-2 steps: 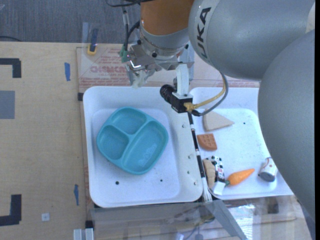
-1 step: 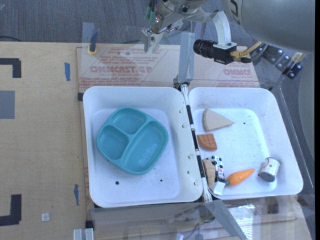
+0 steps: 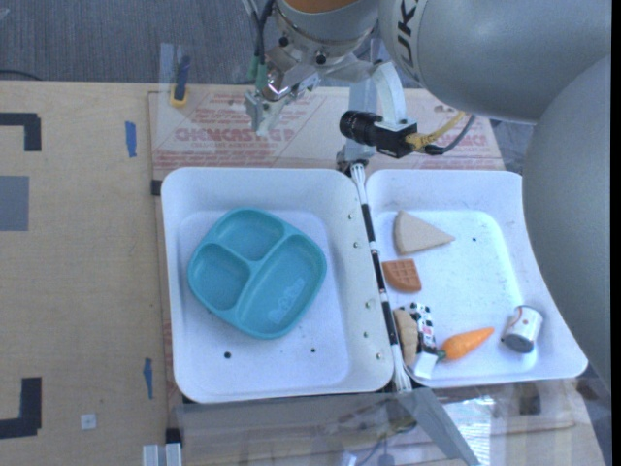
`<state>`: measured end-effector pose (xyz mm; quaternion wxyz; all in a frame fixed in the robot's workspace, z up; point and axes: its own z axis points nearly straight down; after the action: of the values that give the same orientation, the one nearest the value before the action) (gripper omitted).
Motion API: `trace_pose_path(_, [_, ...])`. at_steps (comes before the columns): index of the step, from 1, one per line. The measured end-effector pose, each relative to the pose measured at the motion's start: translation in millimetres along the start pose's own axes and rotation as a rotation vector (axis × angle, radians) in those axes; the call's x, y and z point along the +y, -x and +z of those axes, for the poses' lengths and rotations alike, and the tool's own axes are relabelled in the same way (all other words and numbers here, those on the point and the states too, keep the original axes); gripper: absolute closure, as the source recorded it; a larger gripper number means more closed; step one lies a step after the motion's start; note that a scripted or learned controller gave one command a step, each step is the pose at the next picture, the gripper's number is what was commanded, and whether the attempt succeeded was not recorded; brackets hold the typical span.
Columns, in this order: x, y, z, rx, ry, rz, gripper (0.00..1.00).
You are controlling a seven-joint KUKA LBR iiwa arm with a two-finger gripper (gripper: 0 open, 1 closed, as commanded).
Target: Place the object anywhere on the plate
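The KUKA arm (image 3: pixel 505 37) is reaching in from the right and is carrying its pincer (image 3: pixel 264 105) high above the cardboard sheet (image 3: pixel 320 134) behind the two white bins. Whether the pincer is spread or pressed together cannot be told at this angle; nothing is showing between its tips.

Below and slightly left of the pincer, the teal divided plate (image 3: pixel 257 272) is lying in the left bin (image 3: pixel 184 357), with nothing on any of its three compartments. Below and well to the right of the pincer, the right bin (image 3: pixel 543 348) is holding the candidate objects: a tan wedge (image 3: pixel 419 232), a waffle-like orange piece (image 3: pixel 402 276) just beneath it, a small black-and-white item (image 3: pixel 419 316), a toy carrot (image 3: pixel 466 342) and a small cylinder (image 3: pixel 522 328) near the far corner.

Judged from this layout, the task is sitting at its opening step: no object is being held and none is resting on the plate. The next move is calling for a traverse right and down into the right bin, then a closing grasp on one piece before the carry to the plate.
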<state>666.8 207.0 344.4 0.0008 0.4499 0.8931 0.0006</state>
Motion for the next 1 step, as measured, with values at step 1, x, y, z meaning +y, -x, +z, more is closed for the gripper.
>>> trace_pose_path(1, [-88.2, -56.6, 89.0, 0.001, -0.001, -0.061, 1.0])
